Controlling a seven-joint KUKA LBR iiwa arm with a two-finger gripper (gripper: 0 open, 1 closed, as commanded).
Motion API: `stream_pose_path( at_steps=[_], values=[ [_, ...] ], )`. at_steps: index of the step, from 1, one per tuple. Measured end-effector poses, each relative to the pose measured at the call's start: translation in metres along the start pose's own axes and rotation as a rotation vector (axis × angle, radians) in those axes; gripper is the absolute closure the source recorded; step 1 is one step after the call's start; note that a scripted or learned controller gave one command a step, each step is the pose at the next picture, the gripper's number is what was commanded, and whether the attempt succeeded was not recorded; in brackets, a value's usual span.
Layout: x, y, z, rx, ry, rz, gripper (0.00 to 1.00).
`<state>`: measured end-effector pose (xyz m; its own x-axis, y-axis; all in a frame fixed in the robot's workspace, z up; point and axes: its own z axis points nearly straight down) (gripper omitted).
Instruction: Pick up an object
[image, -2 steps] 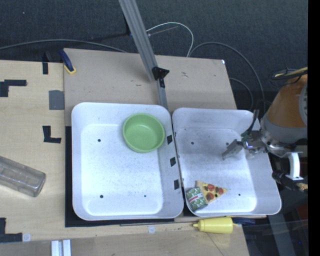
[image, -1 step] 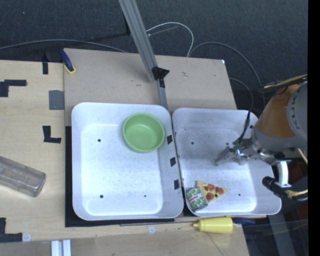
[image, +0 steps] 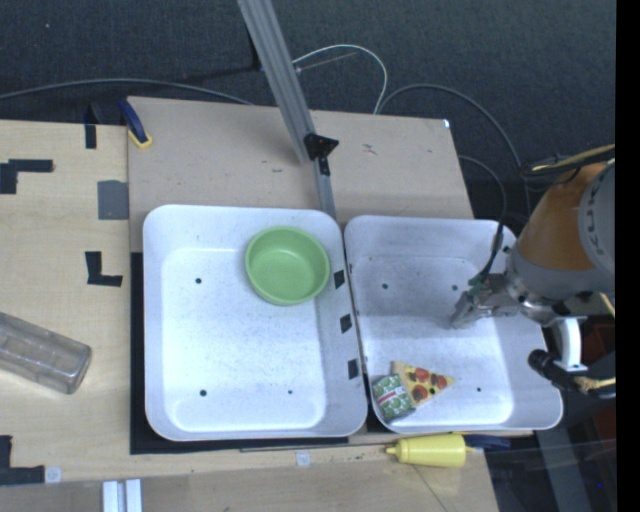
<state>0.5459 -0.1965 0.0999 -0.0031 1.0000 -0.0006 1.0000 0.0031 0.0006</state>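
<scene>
Far out at nine o'clock a clear plastic cylinder (image: 40, 352) lies on its side on the wooden bench (image: 60, 250), well apart from both bins. Black tape marks sit on the bench around it, and a blue-and-yellow clip (image: 135, 123) rests at about eleven o'clock on the tan board (image: 220, 150) under the bins.

The left bin (image: 170, 400) holds a green bowl (image: 287, 265), upright, tucked toward the bin's one o'clock corner and close to the wall shared with its neighbour. A grey metal bar (image: 285, 85) slants down from twelve o'clock and ends at a black bracket just above where the two bins meet.

In the right bin (image: 420, 240), a toy pizza slice (image: 424, 381) lies flat toward six o'clock, its wide edge touching a small green printed packet (image: 392, 397) at the bin's seven o'clock corner. Nothing stands over them. Just outside the bin's front rim, at six o'clock, a yellow bottle (image: 432, 451) lies on its side on the bench.

The gripper (image: 468, 311) is down at the bin floor, toward the bin's three o'clock side, with the arm (image: 570, 235) entering from three o'clock. It is apart from the pizza slice and packet, which lie toward its seven o'clock. Its tip is small and dark; I cannot tell whether it is released or clenched, and no object is seen in it.
</scene>
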Motion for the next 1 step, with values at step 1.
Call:
stream_pose_path(
  at_steps=[1],
  values=[
    [-0.0098,0.0046,-0.0521,-0.002,-0.001,0.002,1.0]
  ],
)
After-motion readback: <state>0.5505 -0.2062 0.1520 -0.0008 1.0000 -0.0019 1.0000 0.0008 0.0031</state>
